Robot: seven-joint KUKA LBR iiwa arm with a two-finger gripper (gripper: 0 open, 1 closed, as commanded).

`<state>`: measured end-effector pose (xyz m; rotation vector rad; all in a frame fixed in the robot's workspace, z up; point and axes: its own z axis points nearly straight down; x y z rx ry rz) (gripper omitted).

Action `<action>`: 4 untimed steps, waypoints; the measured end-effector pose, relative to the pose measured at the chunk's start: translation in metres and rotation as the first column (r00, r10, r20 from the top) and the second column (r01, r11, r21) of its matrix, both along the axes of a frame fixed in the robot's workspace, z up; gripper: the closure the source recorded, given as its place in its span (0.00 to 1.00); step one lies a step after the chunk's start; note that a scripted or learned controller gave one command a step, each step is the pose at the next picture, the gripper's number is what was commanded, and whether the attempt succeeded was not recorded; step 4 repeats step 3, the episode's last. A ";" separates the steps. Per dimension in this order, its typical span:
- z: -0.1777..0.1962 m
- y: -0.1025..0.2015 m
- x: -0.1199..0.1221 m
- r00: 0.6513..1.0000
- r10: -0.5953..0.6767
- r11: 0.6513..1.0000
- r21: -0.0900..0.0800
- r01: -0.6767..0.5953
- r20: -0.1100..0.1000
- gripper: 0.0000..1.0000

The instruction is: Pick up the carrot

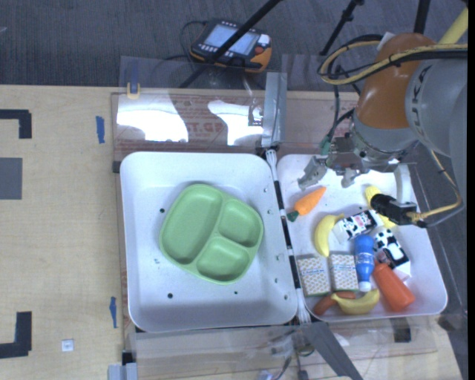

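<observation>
- The place looks like a robotics lab or test cell.
- Two white bins (141, 245) sit on a pale wooden bench (52, 223).
- Beyond the bins lie black tripod legs (349, 22), cables (356, 56) and a handheld control pendant (228, 43).

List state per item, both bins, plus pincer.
carrot: lying in right bin, not held
pincer: open, just above carrot
green plate: flat in left bin, nothing on it
blue bottle: lying down
banana: lying beside bottle
</observation>
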<state>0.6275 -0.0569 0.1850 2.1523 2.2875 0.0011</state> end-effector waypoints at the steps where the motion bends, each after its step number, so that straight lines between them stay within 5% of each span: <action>1: -0.099 -0.038 0.013 1.000 -0.020 1.000 -0.001 0.020 0.003 0.00; 2: -0.086 -0.038 0.015 1.000 -0.019 1.000 -0.002 0.019 0.009 1.00; 3: 0.001 -0.027 0.040 0.992 -0.124 0.992 -0.001 0.124 0.001 1.00; 4: 0.001 -0.027 0.040 0.992 -0.124 0.992 -0.001 0.124 0.001 1.00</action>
